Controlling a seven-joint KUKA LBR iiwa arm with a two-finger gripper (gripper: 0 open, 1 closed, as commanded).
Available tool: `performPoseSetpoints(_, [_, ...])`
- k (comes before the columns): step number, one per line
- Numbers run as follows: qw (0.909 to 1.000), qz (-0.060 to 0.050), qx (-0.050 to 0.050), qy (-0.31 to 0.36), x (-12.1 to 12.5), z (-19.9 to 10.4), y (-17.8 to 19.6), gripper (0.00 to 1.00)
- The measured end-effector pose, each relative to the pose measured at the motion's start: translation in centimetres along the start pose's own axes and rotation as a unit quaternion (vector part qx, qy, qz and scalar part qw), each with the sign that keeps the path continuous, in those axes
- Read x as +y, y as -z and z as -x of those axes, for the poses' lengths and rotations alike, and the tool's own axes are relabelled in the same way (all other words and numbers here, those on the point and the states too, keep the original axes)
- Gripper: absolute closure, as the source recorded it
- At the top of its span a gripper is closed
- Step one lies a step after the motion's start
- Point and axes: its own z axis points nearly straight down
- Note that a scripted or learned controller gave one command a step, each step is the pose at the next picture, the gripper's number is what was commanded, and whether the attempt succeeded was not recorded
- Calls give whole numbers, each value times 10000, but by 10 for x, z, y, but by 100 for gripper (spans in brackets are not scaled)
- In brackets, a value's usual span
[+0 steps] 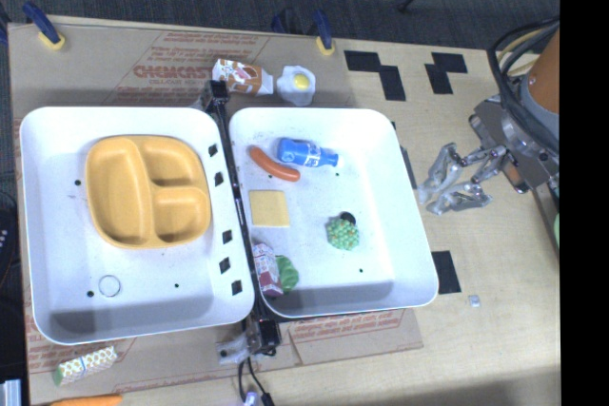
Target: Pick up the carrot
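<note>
Single frame, overhead slant view.

- Hand (445, 180): at 3 o'clock of the right bin (404, 233), outside its rim and over the bare tabletop (495, 299). The two metal fingers (443, 161) are spread apart with nothing between them. The arm (533, 143) enters from 3 o'clock.
- Carrot (274, 164): an orange-red rod lying in the right bin toward 11 o'clock of its floor. It is set diagonally, with its high end at 10 o'clock and its low end at 4 o'clock. The shape could also read as a sausage. It is well apart from the hand.
- Blue bottle (306, 153): lies on its side just beside the carrot, at its 2 o'clock. Whether the two touch cannot be told.
- Yellow cheese slice (268, 207): flat, at 6 o'clock of the carrot, near but apart.
- Green knobbly item (343, 233): at 4 o'clock of the bin centre.
- Crumpled packet (270, 271): at 7 o'clock, against the bin wall.
- Left bin (38, 204): holds a yellow divided tray (147, 190).
- On the tabletop at 12 o'clock of the bins: a small carton (238, 77) and a white-and-yellow egg toy (297, 84).
</note>
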Motion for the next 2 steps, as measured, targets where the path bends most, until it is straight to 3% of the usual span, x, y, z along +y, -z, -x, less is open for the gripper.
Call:
performPoseSetpoints(1, [9958,13,10,918,0,1,-63,100])
performPoseSetpoints(2, [9791,24,15,2036,-2,7,-73,100])
